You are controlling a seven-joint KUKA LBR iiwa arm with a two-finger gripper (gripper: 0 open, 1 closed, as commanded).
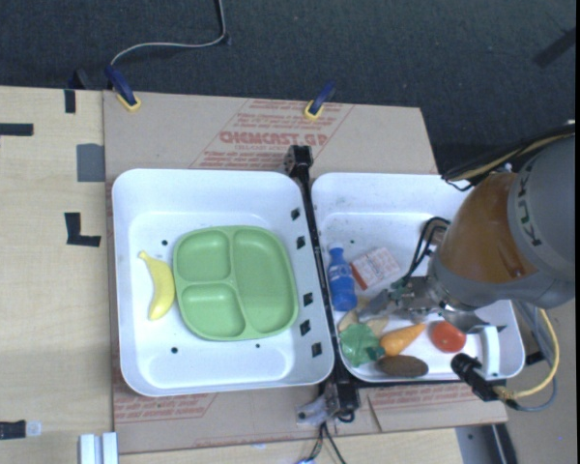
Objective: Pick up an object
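The grey arm (522, 235) with its orange band is reaching in from the right of the frame and is hanging over the right bin (367, 193). Its end effector (406, 298) is sitting low in that bin, in the lower middle right of the frame, among the small objects; whether it is apart, together or clamped on anything cannot be told, because the wrist is hiding it.

Several candidates for picking are lying in the right bin. A blue bottle (340, 280) is lying close to the divider between the bins. Just to its right a white packet with red print (372, 267) is resting on the bin floor. Below them, near the bin's lower edge, a green object (356, 340) is sitting beside an orange carrot-shaped toy (403, 337), which is lying tilted just below the end effector. A red round object (448, 336) is lying to the right of the carrot, and a dark brown oval object (402, 365) is lying just under it.

The left bin (135, 356) is holding a green divided plate (236, 282) in its middle, and a yellow banana (159, 285) is lying just beside the plate's left edge.

Both bins are resting on a brown cardboard sheet (261, 133) on the bench (29, 259).
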